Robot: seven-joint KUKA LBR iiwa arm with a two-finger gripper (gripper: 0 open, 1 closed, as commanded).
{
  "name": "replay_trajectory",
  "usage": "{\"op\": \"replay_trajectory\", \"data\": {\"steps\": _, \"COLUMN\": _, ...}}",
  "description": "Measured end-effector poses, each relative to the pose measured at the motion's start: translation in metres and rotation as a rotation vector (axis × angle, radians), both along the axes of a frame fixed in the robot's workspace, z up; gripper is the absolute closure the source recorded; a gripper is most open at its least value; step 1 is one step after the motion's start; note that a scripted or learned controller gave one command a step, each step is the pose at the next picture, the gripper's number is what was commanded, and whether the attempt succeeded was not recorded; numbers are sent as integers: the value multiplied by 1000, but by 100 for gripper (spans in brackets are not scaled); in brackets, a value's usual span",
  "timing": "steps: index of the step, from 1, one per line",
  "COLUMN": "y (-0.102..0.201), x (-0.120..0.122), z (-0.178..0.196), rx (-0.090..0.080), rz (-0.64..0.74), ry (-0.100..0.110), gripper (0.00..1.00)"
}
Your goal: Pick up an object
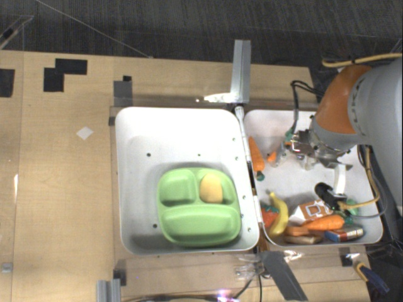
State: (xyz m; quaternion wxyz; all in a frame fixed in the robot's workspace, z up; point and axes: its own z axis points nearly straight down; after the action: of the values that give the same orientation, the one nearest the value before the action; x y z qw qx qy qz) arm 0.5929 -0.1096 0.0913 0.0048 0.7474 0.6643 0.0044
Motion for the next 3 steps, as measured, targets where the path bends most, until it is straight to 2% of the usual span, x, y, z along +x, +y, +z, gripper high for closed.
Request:
{"op": "replay_trajectory", "data": {"steps": 1, "y": 28, "x": 52, "z": -2, "rx": 0, "rz": 46, "ry": 0, "gripper": 0}}
{"op": "replay_trajectory", "data": {"steps": 2, "y": 25, "x": 73, "z": -2, "rx": 9, "rz": 32, "ry": 35, "gripper": 0}}
{"op": "replay_trajectory", "data": {"steps": 3, "y": 25, "x": 71, "z": 6, "rx": 7, "rz": 41, "ry": 45, "gripper": 100}}
